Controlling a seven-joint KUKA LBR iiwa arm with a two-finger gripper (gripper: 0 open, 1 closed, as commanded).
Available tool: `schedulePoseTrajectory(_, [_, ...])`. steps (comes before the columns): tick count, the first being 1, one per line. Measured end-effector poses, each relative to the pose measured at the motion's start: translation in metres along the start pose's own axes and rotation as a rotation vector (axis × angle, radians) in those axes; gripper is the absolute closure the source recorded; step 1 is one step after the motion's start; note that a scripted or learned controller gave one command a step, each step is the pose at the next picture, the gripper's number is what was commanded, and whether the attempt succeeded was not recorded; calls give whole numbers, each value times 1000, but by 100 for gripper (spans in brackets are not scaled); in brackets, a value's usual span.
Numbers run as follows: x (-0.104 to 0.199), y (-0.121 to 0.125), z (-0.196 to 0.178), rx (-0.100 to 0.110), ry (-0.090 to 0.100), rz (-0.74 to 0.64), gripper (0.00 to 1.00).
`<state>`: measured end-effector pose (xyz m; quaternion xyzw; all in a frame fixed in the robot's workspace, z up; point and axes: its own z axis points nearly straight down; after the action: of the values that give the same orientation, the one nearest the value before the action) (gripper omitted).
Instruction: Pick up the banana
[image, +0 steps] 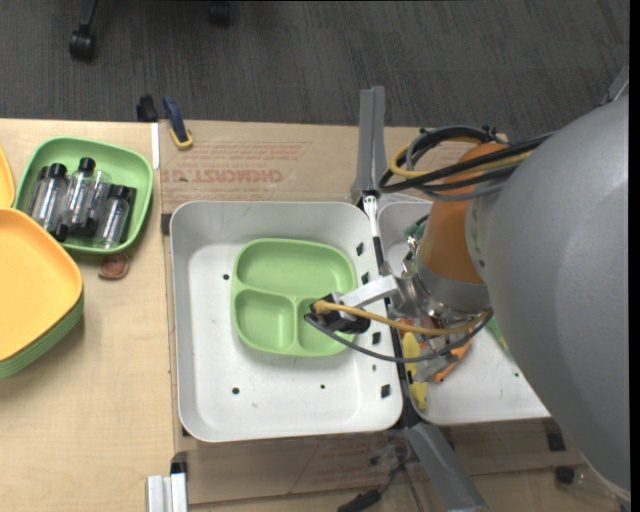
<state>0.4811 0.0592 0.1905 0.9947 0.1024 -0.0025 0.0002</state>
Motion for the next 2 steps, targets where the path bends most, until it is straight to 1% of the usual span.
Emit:
schedulePoseTrajectory(1, [42,-68,78,-2,0,10,0])
schedulePoseTrajectory(2, [42,-67,70,-1,-3,17,100])
